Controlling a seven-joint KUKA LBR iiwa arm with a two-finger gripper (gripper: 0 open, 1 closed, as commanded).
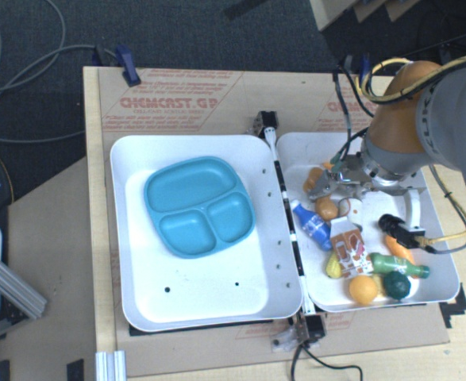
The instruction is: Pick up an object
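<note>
In the camera view, the gripper [337, 176] is low in the right bin [443, 288], near the bin's far left corner, just above a small brown ball [327, 208] and a blue packet [310, 224]. I cannot tell how wide it stands or whether it holds anything. The left bin [129, 213] carries a blue divided tray [198, 205]. I judge this is the reaching step; next it must close on one object and lift straight up.
</note>
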